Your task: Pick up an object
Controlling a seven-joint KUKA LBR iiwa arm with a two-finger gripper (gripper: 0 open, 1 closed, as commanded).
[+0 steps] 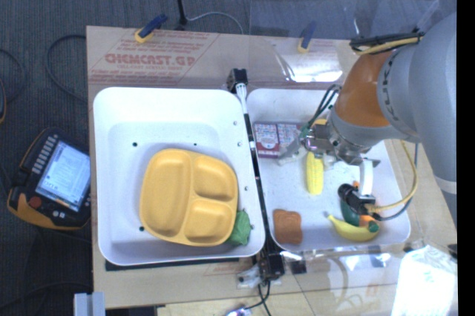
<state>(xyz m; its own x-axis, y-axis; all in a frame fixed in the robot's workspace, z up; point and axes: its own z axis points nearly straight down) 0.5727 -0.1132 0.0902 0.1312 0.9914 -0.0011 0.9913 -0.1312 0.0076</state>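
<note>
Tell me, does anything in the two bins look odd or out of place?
Yes. In the left bin, the yellow divided tray lies on top of a green object, which is mostly hidden at the tray's lower right corner.

Handheld pendant (pixel 50 177) on grey carpet left of the bench, blue clamps (pixel 151 27) on cardboard.
</note>
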